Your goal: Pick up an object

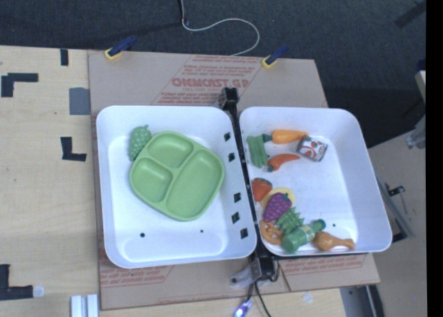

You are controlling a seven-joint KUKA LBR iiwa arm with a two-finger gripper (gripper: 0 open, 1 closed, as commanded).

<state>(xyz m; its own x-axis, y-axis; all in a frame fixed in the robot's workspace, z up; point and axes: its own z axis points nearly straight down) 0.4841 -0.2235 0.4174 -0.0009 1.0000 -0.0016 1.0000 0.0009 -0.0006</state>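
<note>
Two white bins sit side by side on the tabletop. Left bin has a green plate w/ a green bumpy toy touching its top left edge. Right bin has toy food along its left side & bottom: carrot, small can, purple grapes, green bottle.

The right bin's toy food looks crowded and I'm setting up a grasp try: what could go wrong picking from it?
1. The purple plastic grape bunch, dark green toy vegetable and orange toy gourd lie packed in the right white bin, so a grasp may catch two items or push them apart.
2. The green bean-like toy lies close to the bin's inner wall, leaving little room on that side.
3. The small red-and-white can lies on its side and may roll.
</note>
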